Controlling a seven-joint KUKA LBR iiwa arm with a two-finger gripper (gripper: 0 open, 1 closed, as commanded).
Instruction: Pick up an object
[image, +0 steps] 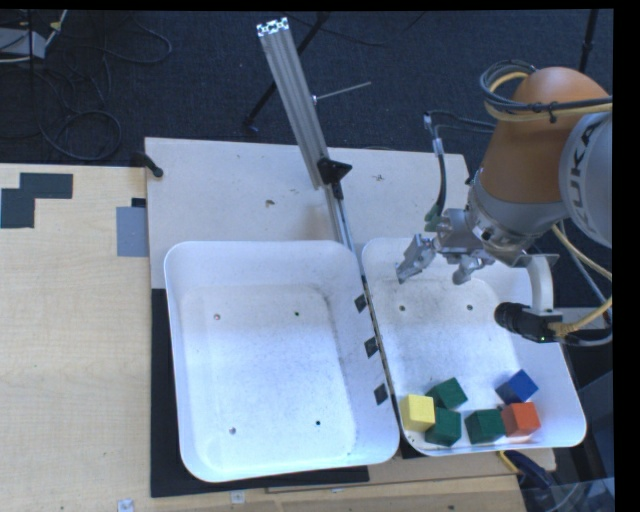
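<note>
**Gripper spread above the right bin**

Gripper (440, 262) is seen hovering with its fingers parted and nothing between them, over the far end of the right bin (560, 436). Blocks are clustered at the near end: yellow block (418, 411), three green blocks (449, 393), blue block (517, 385) and orange block (521, 419). No long axis is shown by these cubes. The left bin (190, 300) sits alongside on the pale bench (70, 330).

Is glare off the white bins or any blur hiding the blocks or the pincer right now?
Camera view: both bins are bright but not blown out; the right bin still shows its speckles. The blocks, such as the yellow block, read sharp and distinct in color. The pincer is slightly soft, with only faint shadow beneath.
</note>
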